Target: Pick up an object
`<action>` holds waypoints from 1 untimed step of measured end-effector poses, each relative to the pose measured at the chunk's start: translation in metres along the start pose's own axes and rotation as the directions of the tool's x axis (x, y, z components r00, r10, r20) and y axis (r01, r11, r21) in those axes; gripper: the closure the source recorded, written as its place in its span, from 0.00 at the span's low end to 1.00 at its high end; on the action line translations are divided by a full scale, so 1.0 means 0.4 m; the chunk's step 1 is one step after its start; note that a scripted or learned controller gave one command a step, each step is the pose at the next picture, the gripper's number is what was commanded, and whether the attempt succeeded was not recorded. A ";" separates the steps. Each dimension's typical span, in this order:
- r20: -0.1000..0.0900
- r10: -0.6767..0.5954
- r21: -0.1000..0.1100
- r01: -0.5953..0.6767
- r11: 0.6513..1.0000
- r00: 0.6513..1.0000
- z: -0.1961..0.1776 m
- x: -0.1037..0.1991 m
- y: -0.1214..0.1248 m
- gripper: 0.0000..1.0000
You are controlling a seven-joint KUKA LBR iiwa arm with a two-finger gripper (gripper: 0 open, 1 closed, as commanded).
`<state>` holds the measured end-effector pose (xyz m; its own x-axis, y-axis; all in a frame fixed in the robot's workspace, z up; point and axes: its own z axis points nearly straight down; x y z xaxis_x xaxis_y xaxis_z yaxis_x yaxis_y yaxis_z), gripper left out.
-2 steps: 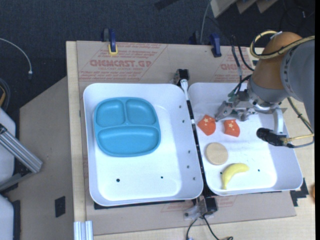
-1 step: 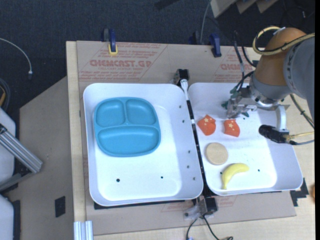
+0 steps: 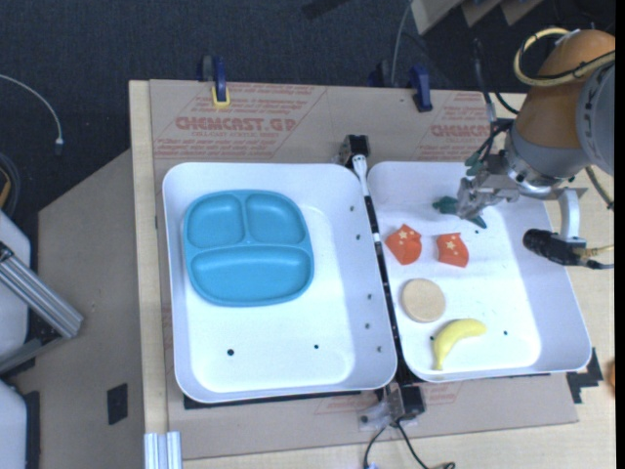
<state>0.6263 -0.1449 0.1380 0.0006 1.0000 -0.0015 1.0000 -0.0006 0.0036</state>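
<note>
My gripper (image 3: 475,201) hangs low over the far part of the right bin (image 3: 547,350), below the grey wrist and the orange band. A small dark green object (image 3: 446,204) lies on the bin floor just left of the gripper tip, touching it or nearly so. Two red pieces (image 3: 403,243) (image 3: 451,249) lie side by side nearer the front. A round tan disc (image 3: 424,299) sits below them, and a yellow banana (image 3: 455,337) lies near the bin's front edge.
A blue divided plate (image 3: 249,247) lies in the left bin (image 3: 283,360). A black fitting (image 3: 550,245) juts over the right bin's right rim. Two blue clamps (image 3: 220,81) (image 3: 420,86) hold the cardboard's far edge.
</note>
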 end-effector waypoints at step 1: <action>0.000 0.000 0.000 0.000 1.000 1.000 -0.112 -0.016 -0.008 1.00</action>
<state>0.6229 -0.1512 0.1827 0.0006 1.0000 -0.0017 1.0000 -0.0006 0.0036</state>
